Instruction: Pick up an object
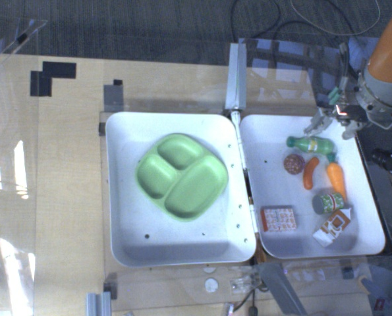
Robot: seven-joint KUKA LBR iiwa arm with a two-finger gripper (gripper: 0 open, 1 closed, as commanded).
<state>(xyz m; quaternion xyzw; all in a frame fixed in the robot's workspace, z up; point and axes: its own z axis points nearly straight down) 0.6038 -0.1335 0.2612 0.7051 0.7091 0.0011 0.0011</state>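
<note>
Objects for picking are lying in the right bin (373, 239) at the frame's right: a green bottle (310, 145), brown ball (293, 164), sausage (309, 173), carrot (336, 178), can (327, 202), carton (333, 228) and waffle (279, 219). End effector (331, 122) is hovering open and unladen at the upper right, just above the bottle. Left bin (120, 229) is holding a green divided plate (182, 176).

You see the arm (388, 64) cut off at the right edge, and the can (328, 202) label too small to read
</note>
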